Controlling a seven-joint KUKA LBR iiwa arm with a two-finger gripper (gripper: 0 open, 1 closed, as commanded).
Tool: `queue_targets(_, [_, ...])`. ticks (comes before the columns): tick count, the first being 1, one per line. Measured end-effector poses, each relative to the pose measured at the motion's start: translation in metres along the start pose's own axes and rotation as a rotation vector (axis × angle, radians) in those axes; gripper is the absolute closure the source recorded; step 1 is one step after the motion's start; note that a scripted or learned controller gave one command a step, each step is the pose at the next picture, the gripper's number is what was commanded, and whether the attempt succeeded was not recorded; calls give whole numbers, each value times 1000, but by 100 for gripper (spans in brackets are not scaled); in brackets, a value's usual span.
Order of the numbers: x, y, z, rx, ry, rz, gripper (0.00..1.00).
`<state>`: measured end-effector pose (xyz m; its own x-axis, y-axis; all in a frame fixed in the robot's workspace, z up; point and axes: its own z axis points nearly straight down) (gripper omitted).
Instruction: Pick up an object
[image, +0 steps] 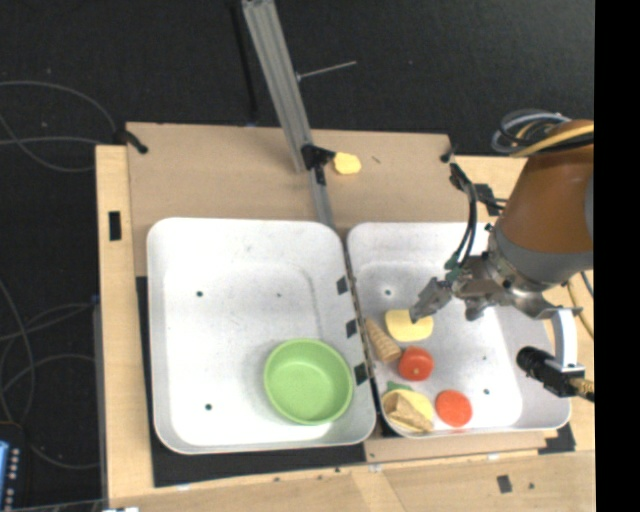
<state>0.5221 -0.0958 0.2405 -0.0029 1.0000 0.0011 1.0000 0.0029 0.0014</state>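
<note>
Two shallow white bins (250, 250) sit side by side, and in the right one the arm's two-finger gripper (432, 300) hangs directly over a pale yellow flat piece (408, 325), its grip impossible to judge.

Pale yellow piece (409, 325), flat, right bin (500, 250), beside red tomato (416, 364)

Nothing readable is showing anywhere: no words, labels, brands or numbers are coming through at all.

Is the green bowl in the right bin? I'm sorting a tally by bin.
No, the green bowl sits in the left bin, near its front right corner.
</note>
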Motion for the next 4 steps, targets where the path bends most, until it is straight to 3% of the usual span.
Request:
queue_targets(1, [0,0,0,-1,0,2,0])
queue_targets(3, [-7,14,114,3,-2,5,0])
queue_targets(4, [-8,14,141,3,-4,5,0])
